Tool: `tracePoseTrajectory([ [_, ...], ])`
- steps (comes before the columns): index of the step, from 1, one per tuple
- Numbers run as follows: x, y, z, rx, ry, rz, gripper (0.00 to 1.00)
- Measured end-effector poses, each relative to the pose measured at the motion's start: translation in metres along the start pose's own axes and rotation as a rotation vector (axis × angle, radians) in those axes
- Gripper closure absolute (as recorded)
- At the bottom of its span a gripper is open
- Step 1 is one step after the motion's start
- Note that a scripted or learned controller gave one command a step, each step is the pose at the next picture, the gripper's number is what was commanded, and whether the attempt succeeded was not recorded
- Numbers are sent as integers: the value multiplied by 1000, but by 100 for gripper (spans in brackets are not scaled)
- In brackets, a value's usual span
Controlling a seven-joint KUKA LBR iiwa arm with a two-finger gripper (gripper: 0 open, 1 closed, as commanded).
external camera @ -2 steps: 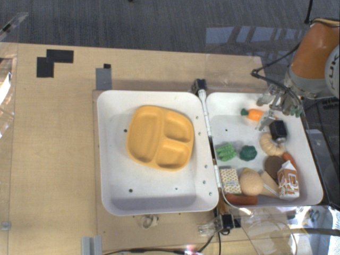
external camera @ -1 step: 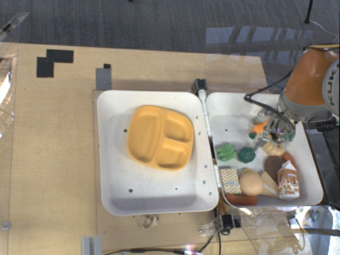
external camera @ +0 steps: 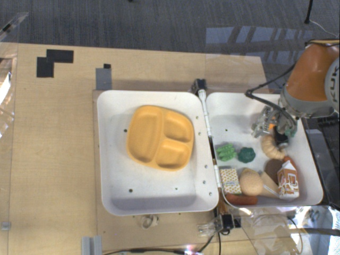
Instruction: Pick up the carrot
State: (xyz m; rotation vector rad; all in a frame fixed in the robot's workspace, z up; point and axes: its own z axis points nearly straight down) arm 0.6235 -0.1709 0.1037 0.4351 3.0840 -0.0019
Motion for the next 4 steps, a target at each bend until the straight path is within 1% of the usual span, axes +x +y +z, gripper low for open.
tracePoseTrajectory([
  [1, 0, 0, 0, 0, 1, 0, 0],
  [2, -16, 7, 16, 3, 14, 310, 0],
  [3, -7, 19, 16, 8, 15, 798, 0],
  [4, 18, -21, 15, 11, 14, 989, 0],
])
